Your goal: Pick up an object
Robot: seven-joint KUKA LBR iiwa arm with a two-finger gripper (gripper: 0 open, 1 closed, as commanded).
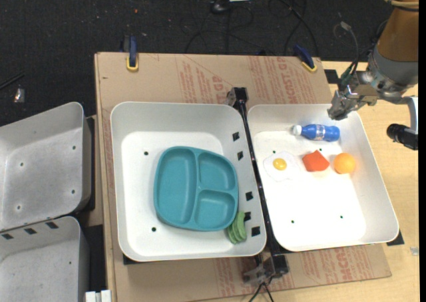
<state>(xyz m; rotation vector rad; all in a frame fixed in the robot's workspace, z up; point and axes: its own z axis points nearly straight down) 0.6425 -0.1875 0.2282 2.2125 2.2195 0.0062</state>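
Now you see the arm [399, 34] reaching in at about two o'clock, its pincer [338, 109] hanging over the far rim of the right bin [373, 221]. You cannot tell how the pincer stands; it is too small and dark to read, and nothing shows between its tips. Just below it, at the bin's twelve o'clock, lies a blue bottle [318, 132] on its side, cap toward nine o'clock. Near the middle of the bin sit a fried egg [279, 163], a red block [315, 161] and an orange ball [344, 163] in a row from nine to three o'clock, close but apart. The left bin [133, 134] holds a teal tray [196, 188] with a green thing [237, 229] touching its edge at five o'clock. Both bins rest on the table [186, 74].
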